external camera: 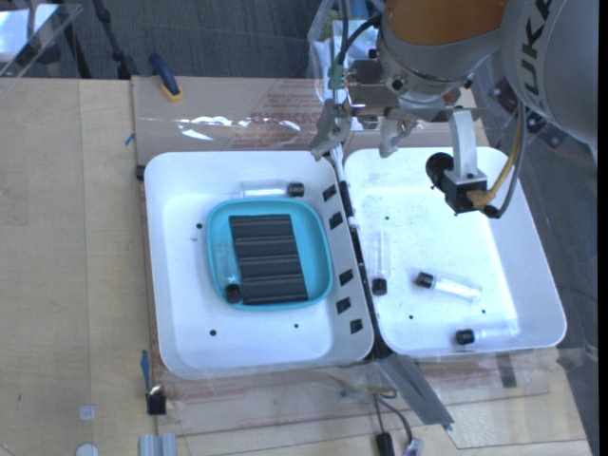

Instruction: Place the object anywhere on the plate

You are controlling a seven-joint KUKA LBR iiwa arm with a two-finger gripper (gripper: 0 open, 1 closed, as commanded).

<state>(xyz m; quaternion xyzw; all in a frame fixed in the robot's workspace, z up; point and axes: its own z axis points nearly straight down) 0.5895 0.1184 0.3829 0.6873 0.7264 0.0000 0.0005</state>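
A teal square plate [321,251] lies in the left bin [180,255]. A dark ribbed insert [271,259] covers its middle. A clear tube with a black cap [224,266] rests along the plate's left side, cap toward the front. My gripper [361,141] hangs above the back of the divide between the two bins, well behind the plate. It is open, with nothing between its fingers [330,141].
Another clear tube [269,190] lies at the back of the left bin. The right bin [532,283] holds three capped tubes: one near the divide [378,257], one in the middle [448,286], one at the front [486,331]. A black camera unit [456,183] juts from the wrist.
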